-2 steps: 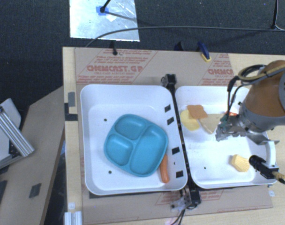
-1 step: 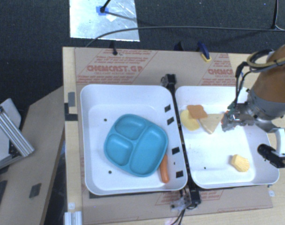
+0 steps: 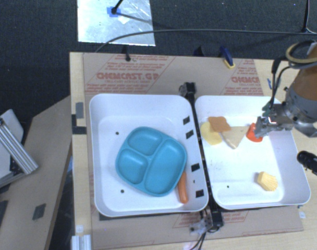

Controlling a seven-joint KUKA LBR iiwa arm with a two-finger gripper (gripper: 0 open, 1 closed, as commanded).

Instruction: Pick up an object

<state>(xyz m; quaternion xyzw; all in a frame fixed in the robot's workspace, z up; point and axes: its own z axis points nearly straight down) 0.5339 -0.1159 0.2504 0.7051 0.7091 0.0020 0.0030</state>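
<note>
End effector [image 3: 264,125] low in right bin [image 3: 242,191], at its far right side, touching or just above orange piece [image 3: 254,133]; grasp state cannot tell. Orange piece not lifted, resting on bin floor; pick judged not yet done, lift remaining.
Right bin, other items: 1 tan slab [image 3: 219,123], 1 yellow disc [image 3: 211,134], 1 pale wedge [image 3: 234,137], 1 yellow chunk [image 3: 267,180].
Left bin [image 3: 104,139]: 1 blue tray [image 3: 150,161], 1 orange stick [image 3: 183,187].
Bins: 2, side by side on desk [image 3: 59,124].
</note>
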